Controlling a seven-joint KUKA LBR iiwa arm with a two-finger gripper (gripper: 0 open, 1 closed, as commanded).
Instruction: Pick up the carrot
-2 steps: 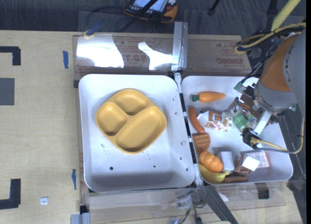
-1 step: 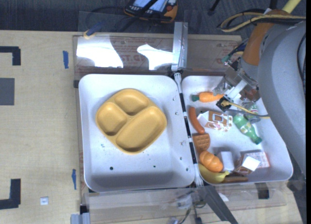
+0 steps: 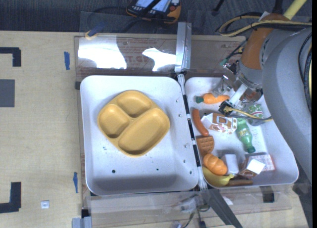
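- The carrot lies on its side in the far left corner of the right bin. Its green top is toward the divider and its orange body points at the hand.
- The hand hangs just beside the carrot's orange end. We cannot tell how far open it is, nor whether it has hold of anything.
- We judge the carrot to be smooth and tapered. A grip that lands off-centre or near the thin end may make it roll or slip out toward the divider.
- The bin's far wall and the divider both stand close to the carrot. We think a descent that drifts toward either one could strike the rim instead of reaching the carrot.
- The sausage lies just in front of the carrot, and a packet sits near both. If the hand comes down a little too near us, it may close on one of these or push it against the carrot.
- The bottle lies beyond the packet among more clutter. We see little room for the carrot to move there if it is nudged.
- The plate in the left bin is well apart. We expect no trouble there unless a dropped carrot bounces over the divider or onto the table.
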